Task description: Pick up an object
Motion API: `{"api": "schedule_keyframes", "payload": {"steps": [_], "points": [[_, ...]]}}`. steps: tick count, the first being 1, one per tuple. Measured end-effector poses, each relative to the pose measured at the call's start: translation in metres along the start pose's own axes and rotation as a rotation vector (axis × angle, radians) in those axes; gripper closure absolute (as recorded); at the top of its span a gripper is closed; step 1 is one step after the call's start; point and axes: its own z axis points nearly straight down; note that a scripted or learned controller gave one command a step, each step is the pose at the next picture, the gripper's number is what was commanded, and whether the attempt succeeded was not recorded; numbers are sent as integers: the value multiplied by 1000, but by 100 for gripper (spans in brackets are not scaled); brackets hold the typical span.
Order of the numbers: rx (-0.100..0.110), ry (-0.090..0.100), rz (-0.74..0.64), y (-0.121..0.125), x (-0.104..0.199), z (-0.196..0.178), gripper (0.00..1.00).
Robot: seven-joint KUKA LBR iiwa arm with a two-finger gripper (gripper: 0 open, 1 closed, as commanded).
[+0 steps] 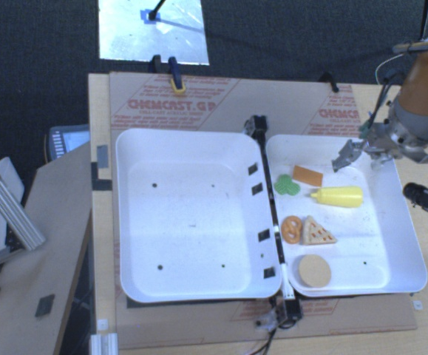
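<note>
The right bin holds several toy foods. There is an orange block, a green leafy piece, a yellow bottle lying on its side, a pretzel, a tan wedge and a round tan disc. My gripper hangs over the bin's far right part, above and to the right of the orange block. Its fingers are spread open with nothing between them. One fingertip points down toward the block and bottle.
The left bin sits beside the right one, split from it by a black-clipped divider. Both rest on a cardboard sheet. A black cable fitting juts over the right bin's right rim.
</note>
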Motion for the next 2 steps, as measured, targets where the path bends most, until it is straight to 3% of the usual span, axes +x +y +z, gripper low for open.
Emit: {"api": "schedule_keyframes", "payload": {"steps": [1,2], "points": [[-15,-2,-7,40,39,-113,0],[-19,6,-17,55,179,-244,0]]}}
